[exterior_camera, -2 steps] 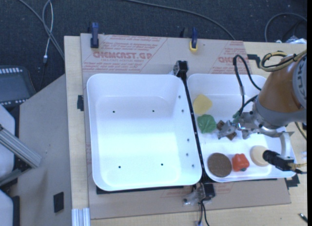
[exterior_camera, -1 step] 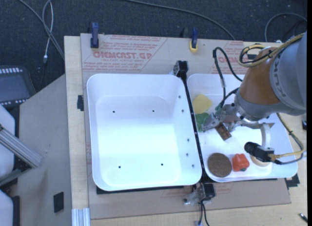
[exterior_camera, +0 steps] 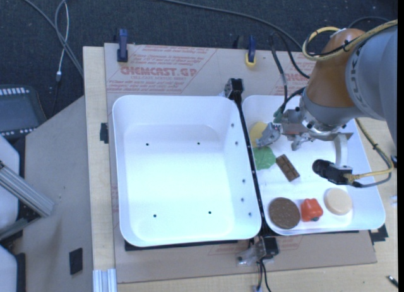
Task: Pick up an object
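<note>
**Gripper low over right bin**

Gripper (exterior_camera: 273, 134) poised beside yellow piece (exterior_camera: 257, 130), above green piece (exterior_camera: 264, 157); grip state impossible to tell. Nearby in right bin (exterior_camera: 372, 212): brown bar (exterior_camera: 288, 167), brown disc (exterior_camera: 284, 212), red piece (exterior_camera: 311, 209), cream disc (exterior_camera: 338, 201). Probably positioned for a pick.

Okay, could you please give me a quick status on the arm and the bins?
Gripper low in right bin, near yellow piece and green piece. Nothing seen held. Brown bar, brown disc, red block, cream disc lie loose.
</note>
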`<state>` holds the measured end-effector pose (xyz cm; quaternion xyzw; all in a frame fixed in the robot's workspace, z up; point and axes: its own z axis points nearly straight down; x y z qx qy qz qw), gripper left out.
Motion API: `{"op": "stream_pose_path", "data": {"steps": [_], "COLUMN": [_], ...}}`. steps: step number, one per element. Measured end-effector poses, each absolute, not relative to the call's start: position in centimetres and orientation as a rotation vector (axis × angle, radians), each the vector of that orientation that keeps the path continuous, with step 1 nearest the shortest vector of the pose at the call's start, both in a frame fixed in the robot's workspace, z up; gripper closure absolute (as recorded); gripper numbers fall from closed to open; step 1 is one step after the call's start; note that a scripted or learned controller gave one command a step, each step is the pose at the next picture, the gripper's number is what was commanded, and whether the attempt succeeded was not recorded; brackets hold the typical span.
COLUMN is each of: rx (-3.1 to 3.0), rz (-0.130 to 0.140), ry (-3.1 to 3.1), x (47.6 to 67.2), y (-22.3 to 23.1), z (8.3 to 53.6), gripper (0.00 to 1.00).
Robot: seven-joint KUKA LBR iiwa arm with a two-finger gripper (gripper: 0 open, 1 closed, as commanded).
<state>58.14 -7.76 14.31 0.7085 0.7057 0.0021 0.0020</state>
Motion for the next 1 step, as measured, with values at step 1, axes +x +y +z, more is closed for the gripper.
{"op": "stream_pose_path", "data": {"steps": [1], "rx": [2.225], "rz": [-0.002], "ry": [2.22], "x": [59.59], "y": [-12.18], "z": [8.58], "gripper": [0.0]}}
